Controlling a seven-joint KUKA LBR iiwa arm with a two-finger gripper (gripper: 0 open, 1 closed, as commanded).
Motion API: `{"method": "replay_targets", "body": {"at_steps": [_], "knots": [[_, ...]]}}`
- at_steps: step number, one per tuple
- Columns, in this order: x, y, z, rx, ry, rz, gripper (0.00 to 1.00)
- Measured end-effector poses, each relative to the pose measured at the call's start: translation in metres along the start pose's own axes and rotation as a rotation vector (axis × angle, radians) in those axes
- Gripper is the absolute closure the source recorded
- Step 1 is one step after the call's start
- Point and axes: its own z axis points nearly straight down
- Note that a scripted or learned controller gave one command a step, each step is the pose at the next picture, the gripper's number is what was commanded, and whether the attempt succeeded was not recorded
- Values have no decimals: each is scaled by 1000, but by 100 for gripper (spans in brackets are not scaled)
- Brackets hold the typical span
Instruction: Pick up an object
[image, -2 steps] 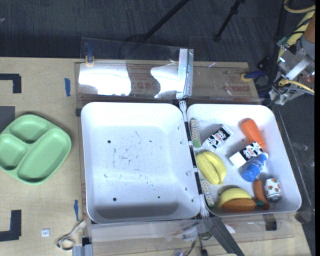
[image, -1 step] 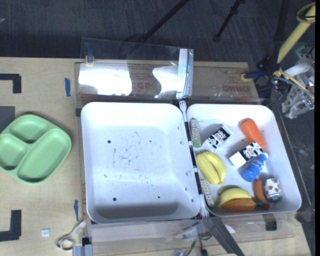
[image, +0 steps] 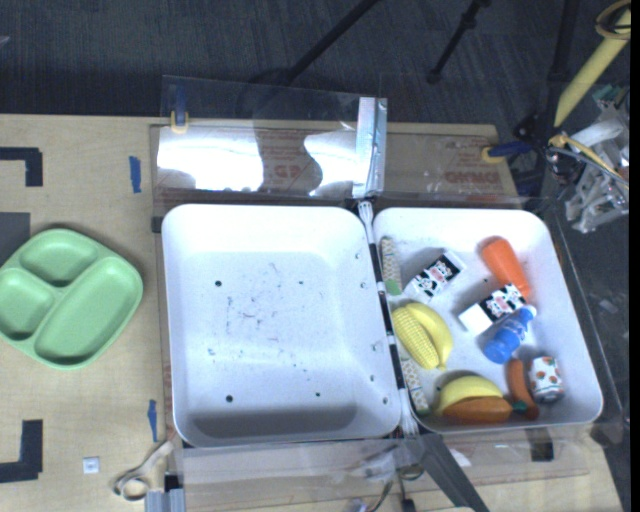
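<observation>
Two white bins sit side by side on the wooden bench (image: 80, 170), and all the pickable stuff is in the right bin (image: 575, 330); the left bin (image: 270, 310) has a scuffed floor with a few dark dots. In the right bin an orange cylinder (image: 505, 265) lies tilted near the far right corner. A black-and-white carton (image: 437, 275) lies toward the far left, and a second black-and-white box (image: 500, 303) is mid-bin. This box touches a blue bottle (image: 505, 337) just on its near side. A yellow corn cob (image: 422, 335) lies close to the left wall, beside a greenish brush-like strip (image: 390, 268) along that wall (can't tell what it is). At the near edge a banana (image: 468, 387) is packed against an orange-red piece (image: 477, 409) in front of it. A small white can with red spots (image: 546, 377) and a brownish-orange item (image: 517, 381) are squeezed into the near right corner. The near cluster is crowded, with items touching; the carton and the orange cylinder have free space around them. Outside the bins, a green divided plate (image: 65, 297) sits at the bench's left edge and a clear plastic sheet (image: 270, 150) stands along the far edge. Scissors-like handles (image: 135, 482) lie at the near left corner, and cables and a yellow pole (image: 595, 65) clutter the area past the far right corner. The gripper's state can't be told here.
</observation>
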Motion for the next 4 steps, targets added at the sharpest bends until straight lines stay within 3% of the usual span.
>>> {"method": "replay_targets", "body": {"at_steps": [1, 4], "knots": [[17, 5, -1, -3, 4, 10, 100], [21, 1, -33, -7, 5, -2, 100]]}}
